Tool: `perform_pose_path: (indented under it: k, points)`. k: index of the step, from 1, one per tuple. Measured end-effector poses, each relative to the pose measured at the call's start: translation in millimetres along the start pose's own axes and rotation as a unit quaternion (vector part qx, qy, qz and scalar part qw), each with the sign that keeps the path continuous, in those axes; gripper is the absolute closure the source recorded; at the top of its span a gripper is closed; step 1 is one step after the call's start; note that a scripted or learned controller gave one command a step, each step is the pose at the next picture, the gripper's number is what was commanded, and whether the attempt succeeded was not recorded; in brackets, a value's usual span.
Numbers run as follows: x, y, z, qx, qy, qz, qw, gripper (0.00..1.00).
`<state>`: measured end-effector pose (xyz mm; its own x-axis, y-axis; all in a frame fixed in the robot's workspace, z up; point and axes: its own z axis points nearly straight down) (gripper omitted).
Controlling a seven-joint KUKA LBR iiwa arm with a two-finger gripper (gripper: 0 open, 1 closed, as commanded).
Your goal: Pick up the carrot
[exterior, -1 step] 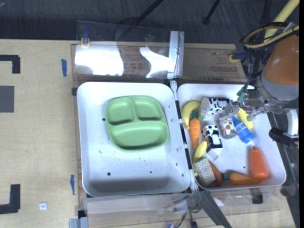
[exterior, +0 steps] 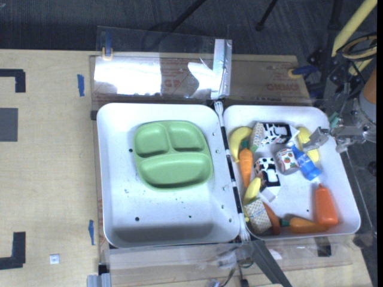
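A carrot (exterior: 245,166), orange and tapered, lies lengthwise along the left wall of the right bin (exterior: 350,187), just below a yellow banana (exterior: 239,137). A second orange carrot-like piece (exterior: 305,224) with a green end lies along that bin's front wall. My gripper (exterior: 333,137) hangs over the right bin's upper right corner, well to the right of the first carrot and touching neither one. Nothing shows in its grasp.
The right bin also holds cow-patterned blocks (exterior: 274,132), a blue bottle (exterior: 307,165), an orange bottle (exterior: 325,205), a small die-like cube (exterior: 287,160) and a yellow piece (exterior: 253,188). The left bin (exterior: 114,178) holds a green divided plate (exterior: 172,153).
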<state>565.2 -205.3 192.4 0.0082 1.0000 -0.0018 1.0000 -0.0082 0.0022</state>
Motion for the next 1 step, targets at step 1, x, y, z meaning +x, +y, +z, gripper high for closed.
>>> perform_pose_path:
  k: [1]
  points:
    - [-2.1,-51.4,45.6,0.003,0.002,0.150,0.9887,0.00]
